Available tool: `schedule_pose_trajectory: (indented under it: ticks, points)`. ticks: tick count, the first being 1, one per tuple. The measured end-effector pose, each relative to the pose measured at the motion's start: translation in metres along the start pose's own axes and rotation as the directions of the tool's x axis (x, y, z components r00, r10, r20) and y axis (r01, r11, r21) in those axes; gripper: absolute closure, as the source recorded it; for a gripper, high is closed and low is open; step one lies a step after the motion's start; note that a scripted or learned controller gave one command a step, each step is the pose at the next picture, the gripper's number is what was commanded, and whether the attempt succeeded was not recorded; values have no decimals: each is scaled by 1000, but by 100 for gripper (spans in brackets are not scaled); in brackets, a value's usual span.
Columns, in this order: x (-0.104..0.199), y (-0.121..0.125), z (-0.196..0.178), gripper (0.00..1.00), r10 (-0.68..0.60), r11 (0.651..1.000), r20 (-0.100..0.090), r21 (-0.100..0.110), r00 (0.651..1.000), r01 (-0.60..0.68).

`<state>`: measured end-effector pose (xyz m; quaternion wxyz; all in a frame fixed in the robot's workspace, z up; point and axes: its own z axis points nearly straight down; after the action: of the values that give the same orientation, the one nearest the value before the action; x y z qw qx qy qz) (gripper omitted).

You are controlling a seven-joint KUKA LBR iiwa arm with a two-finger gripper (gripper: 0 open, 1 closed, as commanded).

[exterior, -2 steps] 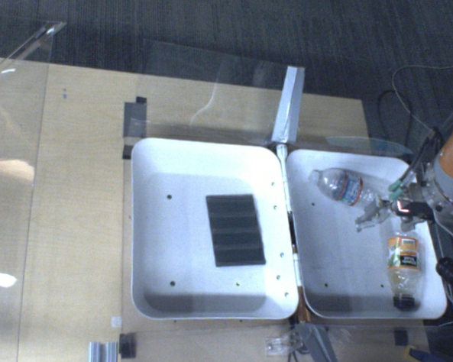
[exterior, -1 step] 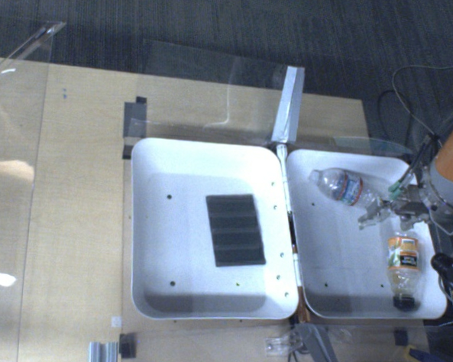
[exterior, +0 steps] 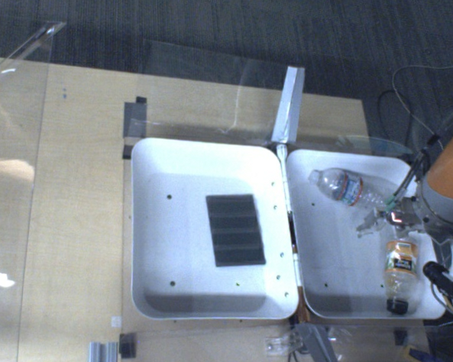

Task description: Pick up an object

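Note:
In the right bin (exterior: 334, 290) a clear plastic bottle with a blue label (exterior: 345, 186) lies on its side near the back. A second small bottle (exterior: 398, 273), with a yellow-brown label and a black cap, lies along the bin's right wall with the cap toward the front. My gripper (exterior: 383, 218) hangs low over the right bin between the two bottles, just right of the clear bottle's neck and just above the small bottle. Nothing is visibly held in it. A black ribbed rectangular pad (exterior: 235, 230) lies flat in the middle of the left bin (exterior: 156, 210).
The grey arm with its orange band (exterior: 450, 173) comes in over the right bin's right wall. Cables (exterior: 442, 285) and brackets sit off the bin's right and front edges. A metal upright (exterior: 288, 104) stands behind the seam between the bins.

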<state>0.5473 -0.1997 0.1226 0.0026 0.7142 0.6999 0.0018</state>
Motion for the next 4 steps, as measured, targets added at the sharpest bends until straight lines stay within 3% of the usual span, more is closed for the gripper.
schedule_pose_trajectory:
  ticks: [1,2,3,4]
  points:
    - [9,93,39,0,-139,989,-16,44,990,139]
    - [12,96,39,0,-368,927,-17,64,930,369]
    - [13,98,38,0,-504,860,-21,81,864,504]
    - [11,97,38,0,-512,856,-24,72,859,512]
